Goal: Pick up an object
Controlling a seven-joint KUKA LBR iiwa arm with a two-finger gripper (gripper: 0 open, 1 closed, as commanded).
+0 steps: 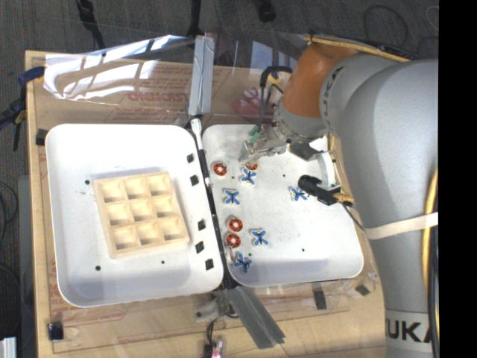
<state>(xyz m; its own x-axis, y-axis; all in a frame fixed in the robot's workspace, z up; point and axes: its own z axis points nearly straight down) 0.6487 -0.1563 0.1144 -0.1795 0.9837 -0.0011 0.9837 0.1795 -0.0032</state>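
**Hovering at the far end of the right bin, with the nearest blue jack just beside me**

Hanging low over the right bin [322, 239], my gripper [252, 150] sits among small loose pieces. From this slanted view I cannot tell how wide it stands, and I see nothing held in it.

The closest piece is a blue jack [249, 175], just beside my tip on the side toward the bin's middle. An orange ring [219, 169] lies near me too, off toward the left bin [74, 263]. More jacks and rings are scattered farther out, well apart from me.

I judge the jack to be a light, stiff plastic thing, not fragile but spiky. It has thin arms and no flat face, so it will likely roll or flick away if I catch one arm off-centre. My best hold looks to be across its middle, where the arms meet, coming straight down so it has nowhere to skid on the smooth white floor.

The ring looks equally light but lies flat, which leaves little to pinch. The wooden tray [140, 213] sits well apart from me in the left bin.
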